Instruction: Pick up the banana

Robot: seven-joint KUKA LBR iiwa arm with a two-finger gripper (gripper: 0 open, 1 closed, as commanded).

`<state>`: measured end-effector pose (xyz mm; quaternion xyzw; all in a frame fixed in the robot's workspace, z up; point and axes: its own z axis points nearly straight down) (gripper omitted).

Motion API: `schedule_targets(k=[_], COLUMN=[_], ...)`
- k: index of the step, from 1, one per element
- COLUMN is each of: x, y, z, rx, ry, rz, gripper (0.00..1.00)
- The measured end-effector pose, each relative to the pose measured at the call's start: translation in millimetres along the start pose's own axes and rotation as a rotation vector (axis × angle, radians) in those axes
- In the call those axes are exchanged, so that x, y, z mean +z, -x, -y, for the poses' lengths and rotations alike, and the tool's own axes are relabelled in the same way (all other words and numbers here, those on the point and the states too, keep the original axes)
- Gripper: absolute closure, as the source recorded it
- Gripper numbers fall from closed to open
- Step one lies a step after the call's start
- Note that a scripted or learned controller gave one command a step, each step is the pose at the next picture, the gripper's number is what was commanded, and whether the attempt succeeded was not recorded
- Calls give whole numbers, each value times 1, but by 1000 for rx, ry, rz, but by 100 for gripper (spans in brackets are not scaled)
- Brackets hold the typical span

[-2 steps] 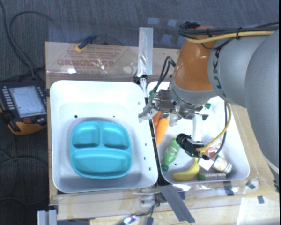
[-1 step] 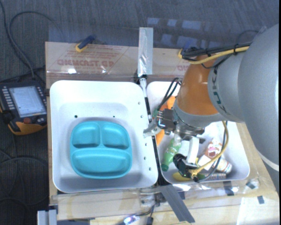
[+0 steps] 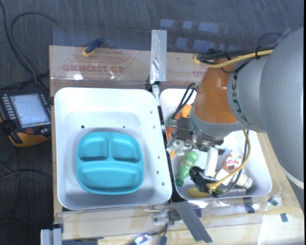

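The banana [image 3: 196, 192] shows as a yellow sliver low in the right bin [image 3: 260, 180], against its front wall; most of it is hidden under the wrist hardware. My gripper [image 3: 186, 146] hangs low over the left half of that bin, behind the banana and just above a green bottle [image 3: 185, 167]. The grey arm with its orange band covers the bin's back and middle. From this angle nothing can be seen held in the gripper.
The left bin [image 3: 66, 111] holds a blue divided plate [image 3: 110, 163]. In the right bin, an orange item [image 3: 180, 114] lies near the back left and a white-and-pink packet [image 3: 233, 162] to the right. A pendant [image 3: 24, 114] lies off the bench at left.
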<state>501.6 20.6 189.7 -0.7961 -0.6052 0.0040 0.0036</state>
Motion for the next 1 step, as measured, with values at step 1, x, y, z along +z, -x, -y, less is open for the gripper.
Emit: schedule_targets(k=[1], x=[-115], y=[-76], z=[-41], rx=[121], ry=[9], rz=[3], gripper=[100])
